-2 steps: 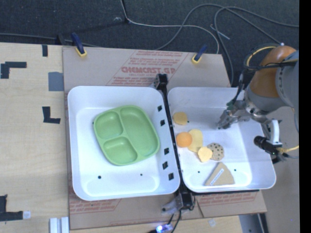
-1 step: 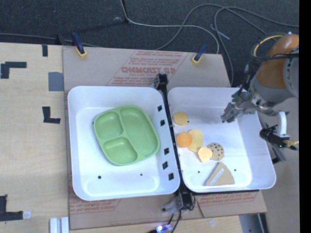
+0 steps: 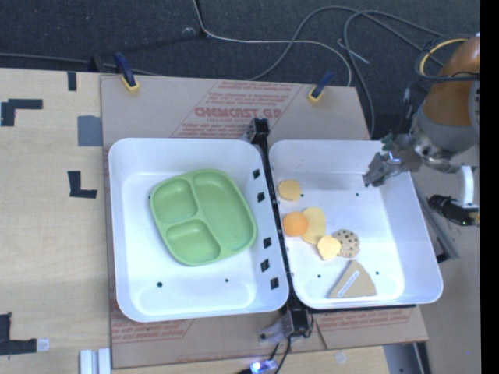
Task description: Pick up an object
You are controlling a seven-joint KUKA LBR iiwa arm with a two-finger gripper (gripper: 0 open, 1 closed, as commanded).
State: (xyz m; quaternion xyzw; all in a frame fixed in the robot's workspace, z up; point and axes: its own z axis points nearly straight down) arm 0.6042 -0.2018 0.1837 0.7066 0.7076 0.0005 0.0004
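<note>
On your worktop [image 3: 47,232], the left bin [image 3: 132,287] carries a green divided plate [image 3: 203,216]. The right bin [image 3: 405,240] holds small food pieces: a tan wedge [image 3: 352,280], a speckled cookie [image 3: 347,242], yellow and orange discs [image 3: 295,224]. You'll see the gripper [image 3: 376,174] above that bin's far right, well apart from them; I cannot tell how its fingers stand.

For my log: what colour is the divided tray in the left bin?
Light green tray, clearest in the camera view.

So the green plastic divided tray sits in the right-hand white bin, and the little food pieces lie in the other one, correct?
Not quite. The camera view shows the green plastic divided tray in the left white bin; the little food pieces, such as the orange round one, lie in the right white bin.
</note>
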